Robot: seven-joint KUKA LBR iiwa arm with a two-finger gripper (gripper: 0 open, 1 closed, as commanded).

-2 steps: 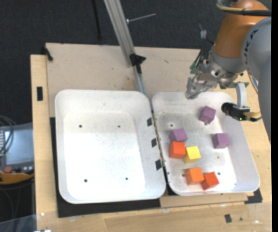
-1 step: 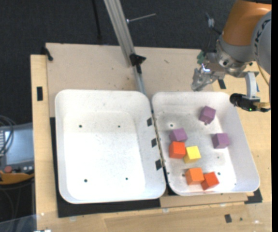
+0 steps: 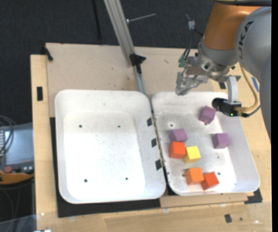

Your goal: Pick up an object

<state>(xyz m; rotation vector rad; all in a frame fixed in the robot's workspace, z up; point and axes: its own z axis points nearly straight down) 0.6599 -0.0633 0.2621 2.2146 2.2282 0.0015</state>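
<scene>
Several small blocks lie in the right bin point(image 3: 240, 178). Three are purple: one point(image 3: 207, 114) near the back, one point(image 3: 178, 135) in the middle, one point(image 3: 220, 140) to the right. An orange-red block point(image 3: 178, 149) touches a yellow block point(image 3: 193, 153). An orange block point(image 3: 194, 175) and a red block point(image 3: 210, 180) sit together near the front. My gripper point(image 3: 183, 88) hangs above the bin's back edge, left of the back purple block, with nothing seen between its fingers.
The left bin point(image 3: 105, 144) sits beside the right one. A slanted metal pole point(image 3: 124, 37) rises behind the bins' shared edge. A black cable with a small device point(image 3: 226, 105) hangs from the wrist over the right bin's back.
</scene>
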